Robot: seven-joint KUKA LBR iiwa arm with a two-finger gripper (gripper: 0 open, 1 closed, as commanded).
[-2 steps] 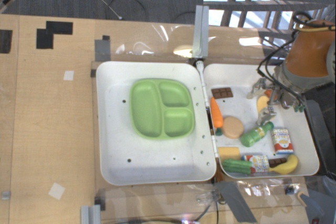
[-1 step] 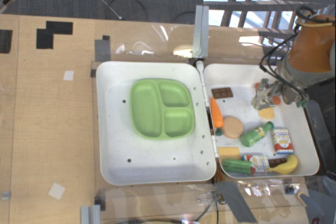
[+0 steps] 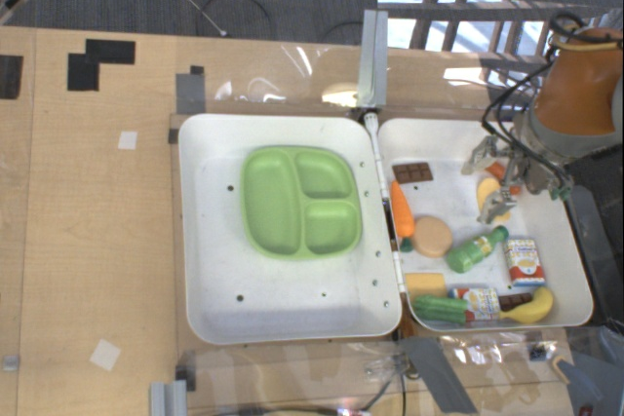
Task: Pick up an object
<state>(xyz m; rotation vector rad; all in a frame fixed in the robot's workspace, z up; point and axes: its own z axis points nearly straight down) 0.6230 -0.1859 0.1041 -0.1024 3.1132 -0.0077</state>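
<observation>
My gripper (image 3: 493, 182) hangs over the upper right part of the right bin (image 3: 577, 260), open, its fingers spread. A small yellow item (image 3: 486, 193) with an orange-red piece (image 3: 497, 170) beside it lies under and between the fingers; I cannot tell if they touch it. Further left and nearer the front lie a brown chocolate bar (image 3: 411, 173), a carrot (image 3: 402, 209), a round tan bun (image 3: 433, 235), a green bottle (image 3: 476, 250), a red and white carton (image 3: 524, 260), a yellow block (image 3: 425, 283), a cucumber (image 3: 441, 308), a labelled bottle (image 3: 483, 302) and a banana (image 3: 531, 307).
The left bin (image 3: 210, 287) holds a green divided plate (image 3: 300, 202). A metal post (image 3: 371, 63) stands behind the ridge between the bins. Black cables (image 3: 507, 97) loop beside the arm's orange band (image 3: 583, 83).
</observation>
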